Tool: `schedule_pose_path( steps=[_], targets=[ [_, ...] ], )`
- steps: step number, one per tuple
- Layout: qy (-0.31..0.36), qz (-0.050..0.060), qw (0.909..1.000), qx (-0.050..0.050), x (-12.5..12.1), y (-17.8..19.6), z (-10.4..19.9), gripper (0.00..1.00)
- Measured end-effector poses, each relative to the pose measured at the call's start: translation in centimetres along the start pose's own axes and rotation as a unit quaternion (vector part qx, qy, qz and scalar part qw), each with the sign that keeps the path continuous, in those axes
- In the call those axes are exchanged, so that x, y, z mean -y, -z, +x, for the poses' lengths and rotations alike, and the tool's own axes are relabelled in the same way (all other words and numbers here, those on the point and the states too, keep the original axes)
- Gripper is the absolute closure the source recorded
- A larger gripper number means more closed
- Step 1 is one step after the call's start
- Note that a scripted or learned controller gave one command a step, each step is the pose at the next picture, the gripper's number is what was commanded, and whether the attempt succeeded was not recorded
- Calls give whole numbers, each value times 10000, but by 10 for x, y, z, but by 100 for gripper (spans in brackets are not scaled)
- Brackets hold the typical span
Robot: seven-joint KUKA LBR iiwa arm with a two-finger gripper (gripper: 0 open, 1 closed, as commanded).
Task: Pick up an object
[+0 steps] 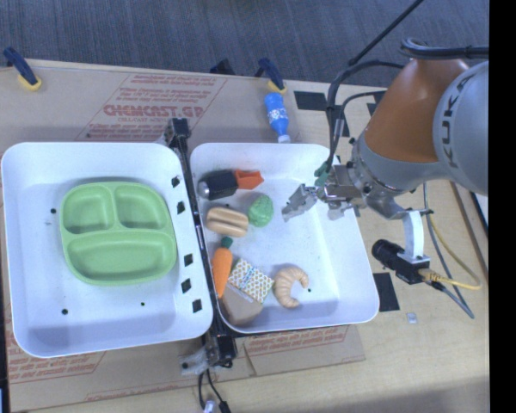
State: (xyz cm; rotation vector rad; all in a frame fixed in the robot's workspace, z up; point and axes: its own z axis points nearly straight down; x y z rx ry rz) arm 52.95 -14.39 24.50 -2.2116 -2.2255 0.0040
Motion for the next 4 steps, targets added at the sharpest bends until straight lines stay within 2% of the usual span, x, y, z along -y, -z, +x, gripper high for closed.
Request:
schedule_pose_path(
  steps=[1, 2, 3, 4],
  targets=[
    [2224, -25, 9749, 13, -73, -149, 12, 0],
    [2133, -27, 9770, 15, -87, -151, 42, 0],
    [2967, -14, 9550, 15, -105, -152, 44, 0],
    [2986, -25, 9544, 10, -107, -139, 45, 100]
  ],
)
